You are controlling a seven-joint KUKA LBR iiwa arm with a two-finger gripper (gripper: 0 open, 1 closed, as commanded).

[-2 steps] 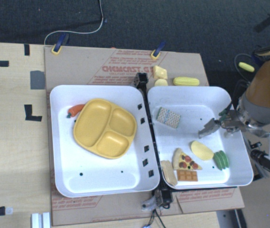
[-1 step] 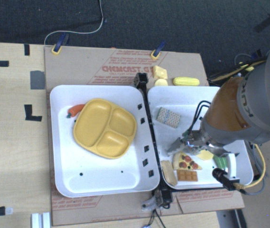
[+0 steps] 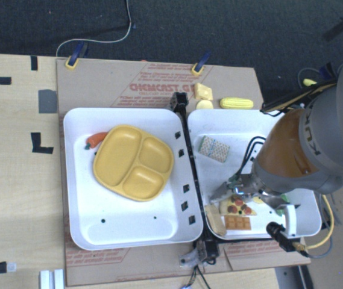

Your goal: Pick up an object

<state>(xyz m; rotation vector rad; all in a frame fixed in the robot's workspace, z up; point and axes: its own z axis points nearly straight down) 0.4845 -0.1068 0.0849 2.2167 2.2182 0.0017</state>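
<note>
My gripper (image 3: 239,192) hangs low in the right bin (image 3: 261,120), near its front, under the grey arm with the orange band (image 3: 286,152). Just below it lies a flat toy food piece with red and green dots (image 3: 239,208), and an orange waffle-like square (image 3: 237,223) sits beside that. A pale checkered pad (image 3: 214,149) lies at the back left of the same bin. In the left bin (image 3: 78,161) a yellow divided plate (image 3: 134,162) rests, with an orange carrot-like toy (image 3: 96,139) partly tucked behind its left edge.
Behind the bins, on the cardboard, lie a yellow corn cob (image 3: 236,103) and two pale yellow cheese-like pieces (image 3: 202,93). A black divider (image 3: 188,161) with clips runs between the bins. Cables hang off the arm at the front right (image 3: 304,239).
</note>
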